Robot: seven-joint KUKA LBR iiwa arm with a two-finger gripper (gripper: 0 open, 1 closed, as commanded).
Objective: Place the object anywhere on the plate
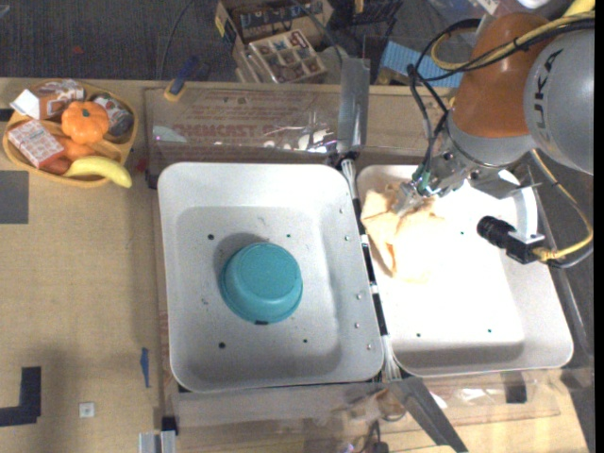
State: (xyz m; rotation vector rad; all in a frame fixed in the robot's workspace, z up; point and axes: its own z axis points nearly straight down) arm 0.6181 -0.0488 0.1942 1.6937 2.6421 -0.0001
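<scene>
- Right bin (491,343): holds the object (394,243), pale yellow, limp-looking, with a blurred outline.
- The object lies directly under the gripper (413,199) and spreads down-left of it, up against the bin's left wall.
- The gripper sits over the object's upper edge. Open or clamped: can't tell. Actual contact: can't tell either.
- Left bin (179,253), left of the gripper: holds the plate (262,281), teal and round, about mid-floor, clear of all four walls.
- The plate is well apart from the gripper, down-left, with the two bins' touching rims between them.
- Open room: bare right-bin floor below and right of the gripper, and bare left-bin floor all round the plate.
- Basket (66,140) of toy food sits far left of the gripper on the bench (75,300), outside both bins.
</scene>
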